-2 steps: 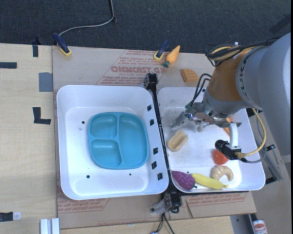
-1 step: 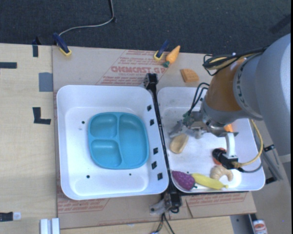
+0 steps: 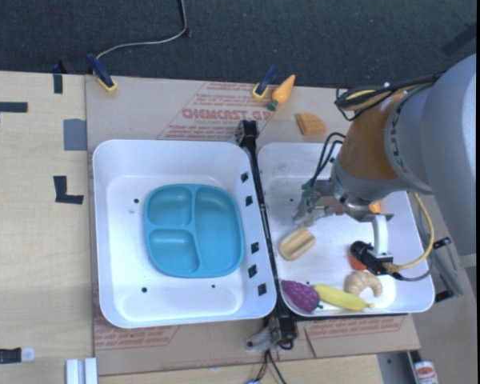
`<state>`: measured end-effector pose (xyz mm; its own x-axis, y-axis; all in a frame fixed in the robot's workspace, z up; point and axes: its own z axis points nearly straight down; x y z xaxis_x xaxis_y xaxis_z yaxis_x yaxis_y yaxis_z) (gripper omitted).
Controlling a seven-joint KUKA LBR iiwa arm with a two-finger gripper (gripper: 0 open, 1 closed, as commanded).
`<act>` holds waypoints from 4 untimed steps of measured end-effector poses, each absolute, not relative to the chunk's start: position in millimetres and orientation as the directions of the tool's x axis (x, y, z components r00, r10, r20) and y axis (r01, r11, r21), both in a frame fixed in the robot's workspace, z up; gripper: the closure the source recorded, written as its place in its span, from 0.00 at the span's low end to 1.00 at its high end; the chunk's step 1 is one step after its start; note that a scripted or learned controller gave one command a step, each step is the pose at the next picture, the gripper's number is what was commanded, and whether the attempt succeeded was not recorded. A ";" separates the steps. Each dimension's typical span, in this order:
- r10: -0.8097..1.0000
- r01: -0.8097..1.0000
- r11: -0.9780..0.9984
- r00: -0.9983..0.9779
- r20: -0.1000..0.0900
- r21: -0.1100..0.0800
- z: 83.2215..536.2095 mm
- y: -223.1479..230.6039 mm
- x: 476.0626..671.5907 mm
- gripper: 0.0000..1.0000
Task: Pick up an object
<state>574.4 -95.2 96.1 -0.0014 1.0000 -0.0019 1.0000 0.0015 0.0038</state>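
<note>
Roll: tan, taken as landmark, lies flat on floor of right bin, near that bin's view-left wall, not touching it. Closest loose thing to gripper.

Gripper: hangs just up-view of roll, slightly right, apart from it. Holds nothing visible. Open or closed: cannot tell, too dark and small.

Arm: grey, orange band, up-right of roll, covers that corner of right bin.

Edges and room:
- Bare white floor on every side of roll. Widest stretch up-view of roll, reaching bin's far wall.
- Right of roll: bare floor.
- Down-view of roll: purple piece against bin's near rim, apart from roll.
- Down-right of roll: yellow banana, one end touching or nearly touching purple piece, along same near rim.
- Further right of roll: pale croissant-shaped piece, just up-view of banana's far end, seems to touch it.
- Left of roll: black clips along shared rim, then left bin.
- Well left of roll: blue divided plate, flat, mid-floor of left bin, bare floor all round.

Surface and room:
- Cardboard sheet with red print under both bins, on pale wooden bench with black tape marks.
- Far up-view of roll, outside bins, on cardboard: tan block and orange carrot.
- Blue-and-yellow clamp at cardboard's far edge, far up-left of roll; another beside carrot.
- Beyond that: dark carpet, thin cable across it.
</note>
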 end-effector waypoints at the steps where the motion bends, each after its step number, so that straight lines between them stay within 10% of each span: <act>1: 1.000 1.000 0.001 -0.001 -0.002 0.004 96.0 -95.2 574.3 0.00; 3: 1.000 1.000 0.000 0.000 -0.003 0.008 86.8 -98.6 537.2 0.00; 4: 1.000 1.000 0.001 -0.001 -0.001 0.001 184.5 -90.9 627.2 0.00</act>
<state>627.2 -90.9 184.5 -0.0011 1.0000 -0.0013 1.0000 0.0011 0.0006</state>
